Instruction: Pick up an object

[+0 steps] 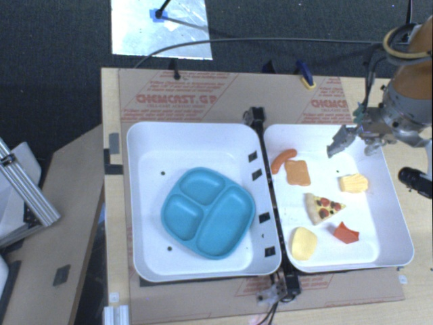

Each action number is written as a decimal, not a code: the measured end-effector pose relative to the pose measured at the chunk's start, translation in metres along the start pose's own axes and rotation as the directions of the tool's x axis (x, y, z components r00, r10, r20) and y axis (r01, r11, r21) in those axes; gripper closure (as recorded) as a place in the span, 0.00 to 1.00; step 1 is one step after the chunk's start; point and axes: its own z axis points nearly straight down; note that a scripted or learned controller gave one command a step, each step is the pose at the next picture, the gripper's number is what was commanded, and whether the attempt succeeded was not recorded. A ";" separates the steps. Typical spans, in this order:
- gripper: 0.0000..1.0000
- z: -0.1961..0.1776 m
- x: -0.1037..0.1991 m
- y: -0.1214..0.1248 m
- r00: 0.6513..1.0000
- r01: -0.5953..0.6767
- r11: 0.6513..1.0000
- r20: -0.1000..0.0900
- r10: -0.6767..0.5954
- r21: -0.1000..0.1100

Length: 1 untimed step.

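Pizza slice (325, 207), a triangular toy with red dots, lies mid-right in the right bin (400, 242) among a sausage (283, 159), cheese wedge (354, 183) and other food toys. Left bin (145, 181) holds a blue divided plate (208, 212). Gripper (356, 141) hangs at upper right, fingers apart, gripping nothing.

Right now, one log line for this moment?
gripper open, above right bin far edge | holding nothing | pizza slice, sausage in bin | blue tray left

Likely robotics lab: bench (203, 90), two white bins (196, 141), aluminium framing (27, 188), cables (270, 40).
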 end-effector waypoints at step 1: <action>0.00 -0.007 0.000 0.002 1.000 0.002 1.000 0.002 -0.002 -0.012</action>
